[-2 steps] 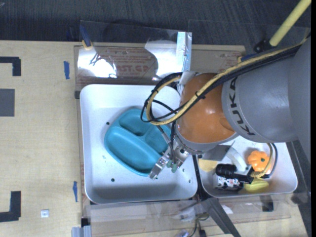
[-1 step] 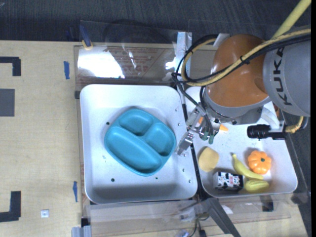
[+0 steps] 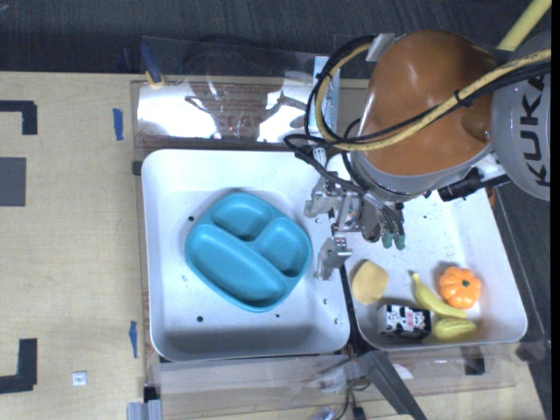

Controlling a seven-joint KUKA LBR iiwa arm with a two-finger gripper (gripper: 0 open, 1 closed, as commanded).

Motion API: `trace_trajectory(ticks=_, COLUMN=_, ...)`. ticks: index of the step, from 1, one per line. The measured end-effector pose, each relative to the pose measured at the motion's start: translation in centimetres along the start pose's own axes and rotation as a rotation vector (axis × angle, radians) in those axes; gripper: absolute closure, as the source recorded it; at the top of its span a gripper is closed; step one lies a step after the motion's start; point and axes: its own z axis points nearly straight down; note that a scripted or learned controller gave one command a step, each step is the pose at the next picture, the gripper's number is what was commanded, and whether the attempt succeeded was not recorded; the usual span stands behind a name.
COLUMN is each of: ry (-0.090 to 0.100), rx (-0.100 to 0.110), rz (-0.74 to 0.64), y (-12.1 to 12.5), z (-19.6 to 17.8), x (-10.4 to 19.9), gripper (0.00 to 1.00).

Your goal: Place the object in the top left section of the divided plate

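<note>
Big and orange, the band (image 3: 424,94) on the grey arm (image 3: 525,138) sits highest, with yellow and black cables (image 3: 411,116) looping across it. Under it hangs the gripper (image 3: 354,226), over the edge where the two white bins meet. I cannot tell if the gripper is open or closed.

The blue divided plate (image 3: 248,250) lies flat in the left bin (image 3: 166,313), near the middle. It is turned at a slant. Its long side runs from upper left down to lower right. The one long section is on the lower left side. The two small sections are on the upper right side, closer to the gripper.

The toys are all in the right bin (image 3: 512,309), apart from the plate. A pale yellow round piece (image 3: 369,280) lies just below the gripper, near the bin's left wall. A black and white box (image 3: 404,319) lies below that piece. A yellow banana (image 3: 426,294) points from upper left to lower right, and it touches a small orange pumpkin (image 3: 459,287). A yellow-green fruit (image 3: 453,328) lies on its side under the pumpkin, beside the box.

A shiny sheet (image 3: 219,112) lies behind the left bin, and the wooden bench (image 3: 61,234) spreads out to the left.
</note>
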Motion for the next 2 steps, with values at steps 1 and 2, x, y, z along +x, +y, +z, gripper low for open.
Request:
trace_trajectory(ticks=1, ry=0.002, rx=-0.001, rz=-0.167, y=5.5, z=-0.7, x=2.6, gripper=0.00)
trace_trajectory(ticks=2, ry=-0.001, rx=-0.002, rz=-0.463, y=8.0, z=-6.3, x=-1.9, gripper=0.00)
